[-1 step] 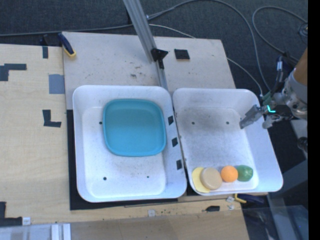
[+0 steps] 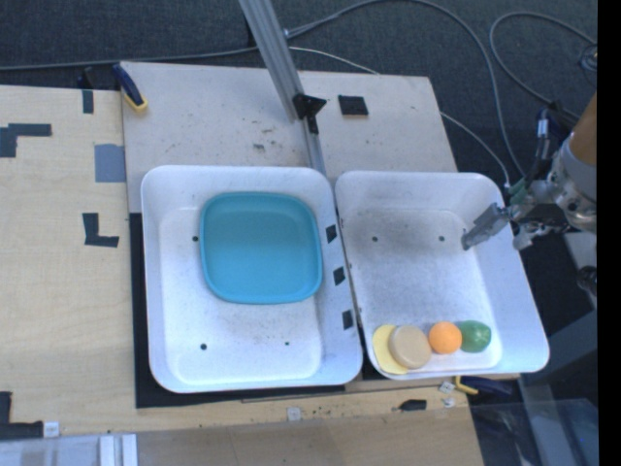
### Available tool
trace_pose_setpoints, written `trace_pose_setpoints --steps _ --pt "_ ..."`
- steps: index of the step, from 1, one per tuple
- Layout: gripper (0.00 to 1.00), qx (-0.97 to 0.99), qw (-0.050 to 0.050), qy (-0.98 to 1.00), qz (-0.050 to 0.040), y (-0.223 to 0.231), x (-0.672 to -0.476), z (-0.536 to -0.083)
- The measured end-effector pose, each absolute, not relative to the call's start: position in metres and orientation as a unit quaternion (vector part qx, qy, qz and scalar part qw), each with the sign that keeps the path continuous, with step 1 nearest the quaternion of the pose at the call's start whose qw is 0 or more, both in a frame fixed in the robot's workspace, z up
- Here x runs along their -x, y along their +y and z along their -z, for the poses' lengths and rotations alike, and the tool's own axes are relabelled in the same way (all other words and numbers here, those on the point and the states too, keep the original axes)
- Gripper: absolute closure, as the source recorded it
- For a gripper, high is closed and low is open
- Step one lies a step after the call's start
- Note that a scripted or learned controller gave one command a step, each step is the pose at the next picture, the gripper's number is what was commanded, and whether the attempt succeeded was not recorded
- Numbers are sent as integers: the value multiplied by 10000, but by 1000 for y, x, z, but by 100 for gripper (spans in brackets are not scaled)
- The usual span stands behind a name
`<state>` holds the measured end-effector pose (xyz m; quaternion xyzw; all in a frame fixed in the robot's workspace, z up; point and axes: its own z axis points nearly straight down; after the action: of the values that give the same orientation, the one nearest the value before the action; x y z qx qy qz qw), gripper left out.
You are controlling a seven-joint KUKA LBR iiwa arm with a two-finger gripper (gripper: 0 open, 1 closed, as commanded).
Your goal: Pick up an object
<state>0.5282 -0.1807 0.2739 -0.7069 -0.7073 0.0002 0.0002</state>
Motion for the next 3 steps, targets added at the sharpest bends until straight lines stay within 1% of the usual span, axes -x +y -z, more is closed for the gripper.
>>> trace_pose_setpoints --steps 1,2,3 --pt "0 7068 17 -7074 -12 -176 -531 -230" --pt "0 7070 25 -7072 -17 -179 -535 -169" --pt "0 7069 28 -7073 -17 -178 -531 -106"
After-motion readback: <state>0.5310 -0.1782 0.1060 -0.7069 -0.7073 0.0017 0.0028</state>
